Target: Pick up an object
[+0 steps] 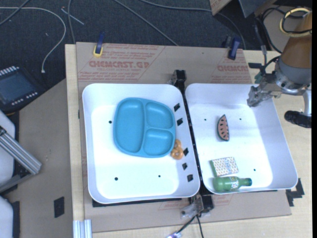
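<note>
Two white bins sit side by side on the desk [79, 133], divided by a black ridge down the middle.

Left bin [99, 172]: a blue divided plate [143, 128] lies flat near the centre, with a small orange-brown scrap [177, 150] touching its lower right corner, close to the bin's inner wall.

Right bin [277, 148]: three candidates for the pick. A watermelon slice toy [223, 128] lies alone on open floor near the middle. A patterned square packet [224, 166] and a green bottle [231, 183] lie just beside each other, crowded into the near left corner; the bottle is on its side along the front wall.

The hand [257, 97] hangs over the far right corner of the right bin, just inside the rim, well apart from all three items. It carries nothing. Whether it is wide or narrow I cannot tell (too small and grey against the white).

Judgement: the arm is parked at the edge, likely so the bin floor reads clearly from above; no descent has begun. The slice looks the easiest target, with free room on every side. The bottle and packet are hemmed in by the wall and by each other, so a grab there risks striking the rim or nudging the neighbour.
</note>
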Available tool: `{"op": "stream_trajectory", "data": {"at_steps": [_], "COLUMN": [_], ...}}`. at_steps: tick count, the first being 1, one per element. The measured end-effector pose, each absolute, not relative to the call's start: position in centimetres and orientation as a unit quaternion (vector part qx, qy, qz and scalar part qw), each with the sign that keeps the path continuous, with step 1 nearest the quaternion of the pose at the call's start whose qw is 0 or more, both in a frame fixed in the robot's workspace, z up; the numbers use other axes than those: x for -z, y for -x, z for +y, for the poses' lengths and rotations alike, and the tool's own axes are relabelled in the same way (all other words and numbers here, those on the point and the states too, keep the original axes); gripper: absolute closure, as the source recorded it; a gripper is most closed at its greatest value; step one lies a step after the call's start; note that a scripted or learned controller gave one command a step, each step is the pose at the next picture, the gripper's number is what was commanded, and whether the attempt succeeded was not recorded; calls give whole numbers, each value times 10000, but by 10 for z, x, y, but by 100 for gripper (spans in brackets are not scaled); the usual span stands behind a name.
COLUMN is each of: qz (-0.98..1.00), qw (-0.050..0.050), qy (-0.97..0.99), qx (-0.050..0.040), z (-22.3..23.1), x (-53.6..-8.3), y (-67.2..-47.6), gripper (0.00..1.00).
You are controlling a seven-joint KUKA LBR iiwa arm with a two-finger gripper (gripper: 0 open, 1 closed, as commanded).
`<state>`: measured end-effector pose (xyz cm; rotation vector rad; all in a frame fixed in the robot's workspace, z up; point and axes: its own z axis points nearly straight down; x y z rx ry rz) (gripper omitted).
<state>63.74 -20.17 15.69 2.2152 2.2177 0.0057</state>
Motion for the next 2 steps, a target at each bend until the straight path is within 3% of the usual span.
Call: {"op": "stream_trajectory", "data": {"at_steps": [2], "qz": [7072], "qw": [34], "qy": [-7070], "qx": [-16], "z": [-210], "x": [-256], "y": [-629], "gripper": [100]}}
